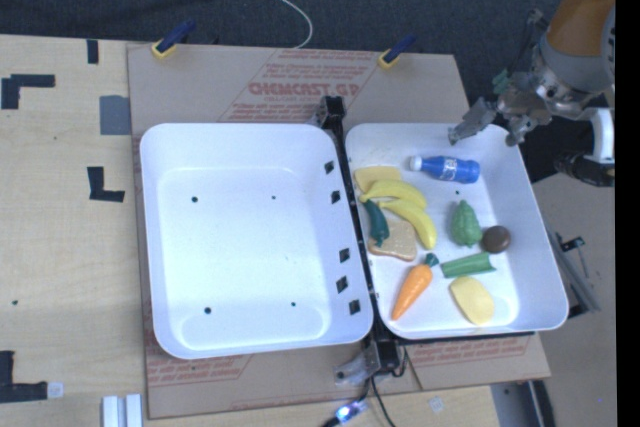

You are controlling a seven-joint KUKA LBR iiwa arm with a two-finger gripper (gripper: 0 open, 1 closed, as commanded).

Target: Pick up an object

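Nearest the lens, at the bottom edge of the counter (pixel 60 245), a tangle of cable (pixel 365 385) sits below the seam where the two bins meet.

Over the far right corner of the right bin (pixel 535 245) hangs the hand (pixel 490 123), carried by the grey arm (pixel 585 25) that reaches in from the right with its orange band uppermost. The wrist tilts down and leftward, so the fingers point toward that bin's far rim. They stand spread apart, with nothing between them.

Just below the hand, inside the right bin, a blue bottle (pixel 447 168) lies on its side, its white cap pointing left. Farther from the hand and left of the bottle lie yellow bananas (pixel 400 200), touching a dark teal piece (pixel 377 220) and a tan slice (pixel 397 241). Right of the bananas sit a green pepper-like piece (pixel 464 222) and a small brown ball (pixel 495 238). Nearer the bin's front lie a green stick (pixel 467 265), an orange carrot (pixel 412 287) and a pale yellow lump (pixel 473 299).

Left of all this, the left bin (pixel 160 215) adjoins the right one.
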